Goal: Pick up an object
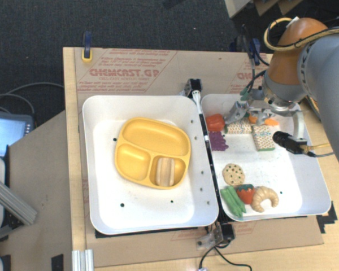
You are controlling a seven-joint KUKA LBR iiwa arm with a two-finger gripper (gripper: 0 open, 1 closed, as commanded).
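**Gripper lowered over toy food at back of right bin**

Toy food is scattered in the right bin (pixel 305 202). The gripper (pixel 254 113) is seen low over the far end of that bin, among a red piece (pixel 215 122), a pale block (pixel 239 128) and a speckled sponge-like block (pixel 264 138). Whether its fingers are apart or together cannot be told, and nothing can be seen held between them. A purple piece (pixel 218 141) lies near the dividing wall. A cookie (pixel 233 174) sits mid-bin; nearer the front, a green pod (pixel 232 201), a strawberry (pixel 246 193) and a croissant (pixel 265 198) are grouped close together. In the left bin (pixel 101 196) a yellow divided tray (pixel 152 152) is placed, with a pale bun (pixel 165 171) in one compartment.
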